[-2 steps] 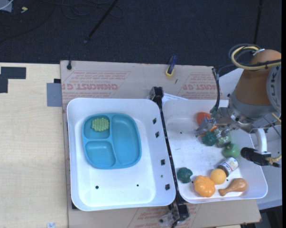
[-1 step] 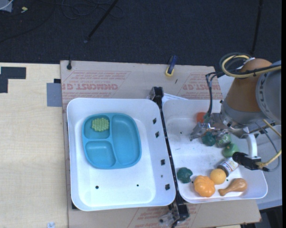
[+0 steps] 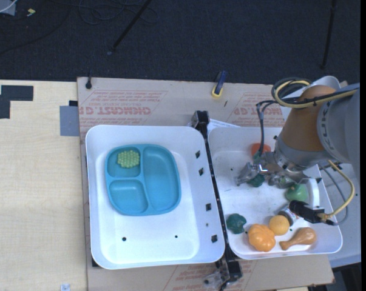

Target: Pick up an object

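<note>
My gripper (image 3: 249,176) hangs low over the middle of the right bin (image 3: 222,153), its metal fingers pointing left. Nothing shows between the fingers. An orange-red object (image 3: 260,148) peeks out just behind the wrist. A green object (image 3: 297,193) lies to the right of the gripper, partly under the arm. At the bin's front lie a dark green piece (image 3: 236,222), an orange fruit (image 3: 261,237), a smaller yellow-orange ball (image 3: 279,224) and a tan drumstick-shaped piece (image 3: 299,238).
The left bin (image 3: 110,235) holds a blue divided plate (image 3: 142,179) with a patch of yellow-green corn (image 3: 128,158) in its top-left compartment. A black divider (image 3: 208,180) with clips separates the two bins. A blue-and-yellow clamp (image 3: 219,85) sits on the cardboard behind.
</note>
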`<state>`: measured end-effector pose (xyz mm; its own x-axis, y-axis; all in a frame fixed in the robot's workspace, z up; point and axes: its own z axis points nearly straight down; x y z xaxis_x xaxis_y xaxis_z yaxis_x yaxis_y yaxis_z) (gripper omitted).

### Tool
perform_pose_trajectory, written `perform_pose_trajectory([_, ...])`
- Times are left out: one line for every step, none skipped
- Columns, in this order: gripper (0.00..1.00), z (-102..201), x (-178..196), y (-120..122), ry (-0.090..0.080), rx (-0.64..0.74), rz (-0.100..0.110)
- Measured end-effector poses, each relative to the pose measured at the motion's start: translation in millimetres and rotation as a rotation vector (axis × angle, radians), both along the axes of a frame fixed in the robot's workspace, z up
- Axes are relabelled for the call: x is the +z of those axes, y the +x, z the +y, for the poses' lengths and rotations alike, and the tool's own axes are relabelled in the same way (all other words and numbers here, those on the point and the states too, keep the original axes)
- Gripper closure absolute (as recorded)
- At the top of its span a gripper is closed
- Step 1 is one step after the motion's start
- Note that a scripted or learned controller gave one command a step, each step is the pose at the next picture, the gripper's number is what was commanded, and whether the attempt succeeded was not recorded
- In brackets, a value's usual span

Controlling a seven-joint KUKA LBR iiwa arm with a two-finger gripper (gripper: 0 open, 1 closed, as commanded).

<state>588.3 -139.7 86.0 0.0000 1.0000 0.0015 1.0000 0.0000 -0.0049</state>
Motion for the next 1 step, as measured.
perform_pose_trajectory([1.00,-1.3,11.5,-0.1,0.000,-0.004,0.000])
